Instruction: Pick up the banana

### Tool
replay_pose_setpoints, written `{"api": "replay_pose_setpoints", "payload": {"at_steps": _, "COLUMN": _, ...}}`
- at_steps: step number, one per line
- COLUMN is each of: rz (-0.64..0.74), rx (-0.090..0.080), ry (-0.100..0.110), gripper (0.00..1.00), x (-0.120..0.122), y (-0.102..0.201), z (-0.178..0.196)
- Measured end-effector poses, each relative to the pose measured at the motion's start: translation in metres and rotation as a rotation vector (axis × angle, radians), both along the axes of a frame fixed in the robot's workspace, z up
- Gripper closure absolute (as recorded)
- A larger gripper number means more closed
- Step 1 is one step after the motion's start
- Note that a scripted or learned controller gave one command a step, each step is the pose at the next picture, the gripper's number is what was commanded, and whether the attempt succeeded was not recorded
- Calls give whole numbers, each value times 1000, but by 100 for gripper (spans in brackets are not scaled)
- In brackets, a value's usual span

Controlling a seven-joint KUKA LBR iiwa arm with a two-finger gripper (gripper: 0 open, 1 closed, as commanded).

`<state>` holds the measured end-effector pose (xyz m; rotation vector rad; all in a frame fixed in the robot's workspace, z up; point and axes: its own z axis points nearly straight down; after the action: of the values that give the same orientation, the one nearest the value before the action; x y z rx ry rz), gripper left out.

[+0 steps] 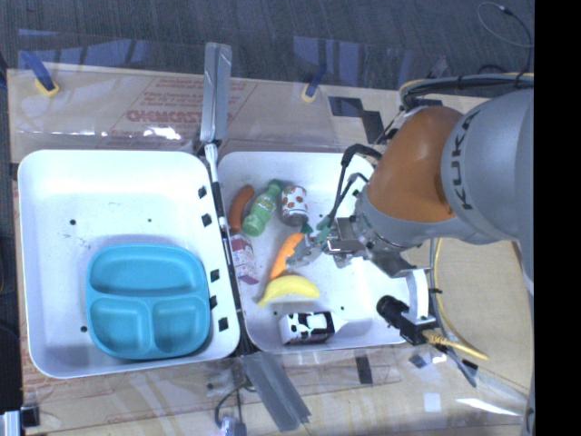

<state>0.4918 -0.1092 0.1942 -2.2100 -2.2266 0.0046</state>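
My arm (454, 175), grey with its orange band, sits highest over the counter (109, 98) and closest to the lens, bulking in from the right above the right bin (363, 334). Below it my pincer (313, 242) hangs low inside that bin, pointing leftward. It sits just beside the upper end of the carrot (287, 253). I cannot tell from this angle whether it is spread or closed, and nothing shows between its tips.

The banana (290, 288) lies on the floor of the right bin, toward the near-left part, yellow and curved, just below the carrot's lower end and apart from my pincer. Right beneath the banana lies a small black-and-white carton (306, 327) against the near wall.

Further up the bin, a green bottle (260, 209) lies tilted, with a brown sausage-like piece (240, 205) just beside it on the left and a small can (293, 203) just beside it on the right. A flat reddish packet (242, 254) rests along the left wall of the right bin, near the divider between the bins.

The left bin (54, 189) holds a blue sectioned tray (147, 302), with one long compartment above and two smaller ones below, lying flat in its near half.
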Motion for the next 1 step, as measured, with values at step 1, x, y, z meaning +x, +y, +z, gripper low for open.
{"api": "replay_pose_setpoints", "payload": {"at_steps": 1, "rz": 66, "rx": 1, "ry": -12, "gripper": 0, "x": -12, "y": -3, "z": -98}}
